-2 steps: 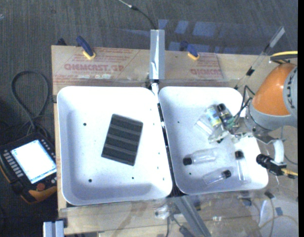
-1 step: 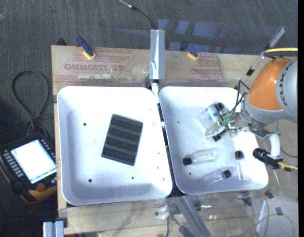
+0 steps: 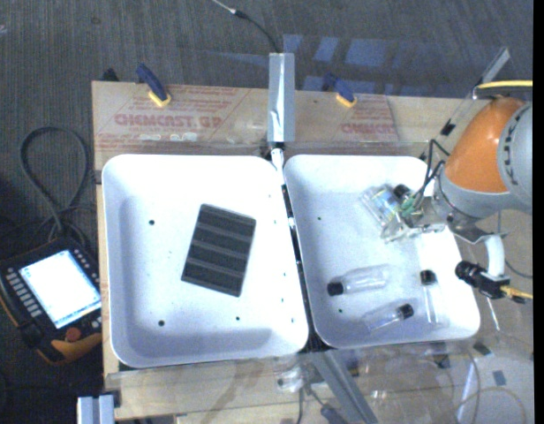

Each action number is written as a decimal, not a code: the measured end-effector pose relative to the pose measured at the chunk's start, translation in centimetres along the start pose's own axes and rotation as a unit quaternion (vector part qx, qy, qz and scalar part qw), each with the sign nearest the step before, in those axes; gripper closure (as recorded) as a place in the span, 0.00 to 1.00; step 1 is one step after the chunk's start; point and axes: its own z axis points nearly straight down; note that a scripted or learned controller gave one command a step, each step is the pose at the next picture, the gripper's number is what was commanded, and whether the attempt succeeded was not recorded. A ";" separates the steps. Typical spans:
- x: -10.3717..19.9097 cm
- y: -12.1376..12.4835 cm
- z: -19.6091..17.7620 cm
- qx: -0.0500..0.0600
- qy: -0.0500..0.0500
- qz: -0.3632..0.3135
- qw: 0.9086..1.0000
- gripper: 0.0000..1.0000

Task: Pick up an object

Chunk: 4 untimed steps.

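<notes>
I see the gripper [image 3: 397, 212] low over the right bin [image 3: 321, 321], at its far right part. Whether it is open or closed, I can't tell. Three clear vials [image 3: 360, 281] lie nearer; a dark ridged slab [image 3: 219, 250] sits in the left bin [image 3: 131, 325].

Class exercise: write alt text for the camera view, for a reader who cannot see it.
A grey arm with an orange band reaches from the right, its gripper low over the right bin, which holds three clear vials with black caps. The left bin holds a dark ridged rectangular block.
</notes>
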 end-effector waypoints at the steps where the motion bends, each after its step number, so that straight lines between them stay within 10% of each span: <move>1: 0.0 0.0 0.0 0.000 0.000 0.000 1.000 0.00; 2: -1.6 7.2 1.3 0.002 0.005 -0.012 1.000 0.00; 3: -2.0 7.0 0.4 0.003 0.002 -0.011 1.000 1.00; 4: 0.3 9.8 -9.5 0.007 0.002 -0.037 0.999 1.00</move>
